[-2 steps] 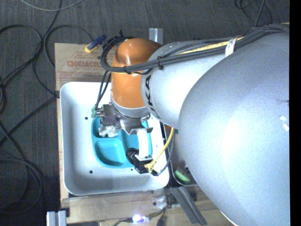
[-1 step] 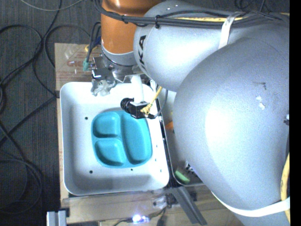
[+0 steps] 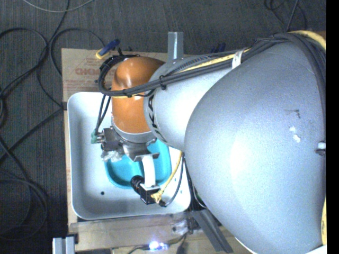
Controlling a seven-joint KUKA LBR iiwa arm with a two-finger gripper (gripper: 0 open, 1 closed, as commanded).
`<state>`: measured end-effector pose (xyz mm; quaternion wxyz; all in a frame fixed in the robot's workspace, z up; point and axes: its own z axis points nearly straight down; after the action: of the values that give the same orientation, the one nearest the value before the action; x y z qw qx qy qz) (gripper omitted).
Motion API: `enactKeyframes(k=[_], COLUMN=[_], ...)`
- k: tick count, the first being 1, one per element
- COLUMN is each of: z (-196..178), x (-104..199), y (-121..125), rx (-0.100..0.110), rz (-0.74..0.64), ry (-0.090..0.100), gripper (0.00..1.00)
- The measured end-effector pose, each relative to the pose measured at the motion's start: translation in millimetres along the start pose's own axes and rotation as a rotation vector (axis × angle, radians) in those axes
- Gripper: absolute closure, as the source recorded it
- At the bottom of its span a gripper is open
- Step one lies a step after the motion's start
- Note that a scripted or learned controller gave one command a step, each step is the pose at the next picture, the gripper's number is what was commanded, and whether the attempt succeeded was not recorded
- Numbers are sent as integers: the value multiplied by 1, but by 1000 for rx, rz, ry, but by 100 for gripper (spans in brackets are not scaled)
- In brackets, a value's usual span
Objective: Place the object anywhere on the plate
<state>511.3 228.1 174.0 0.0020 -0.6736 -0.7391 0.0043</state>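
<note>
The arm's wrist hangs over the blue plate (image 3: 119, 174) in the left white bin (image 3: 79, 142) — the object is hidden beneath it — so any release should come low, squarely over the plate.

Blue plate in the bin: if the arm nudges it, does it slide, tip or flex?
The plate looks rigid and glossy, so it probably slides rather than flexes on the smooth white bin floor. It seems shallow and lies flat, so tipping seems unlikely. The hand hides most of it, so the rim shape is unclear.

Grey arm (image 3: 238, 126) reaches leftward, orange-banded wrist (image 3: 132, 97) bent steeply down.
</note>
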Motion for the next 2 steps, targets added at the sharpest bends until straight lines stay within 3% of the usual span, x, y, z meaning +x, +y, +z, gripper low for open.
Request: enactKeyframes(k=[1, 2], z=[15, 4], x=[0, -2], y=[-23, 16], rx=[-1, -4], rz=[68, -117], ry=[0, -3], gripper=[100, 100])
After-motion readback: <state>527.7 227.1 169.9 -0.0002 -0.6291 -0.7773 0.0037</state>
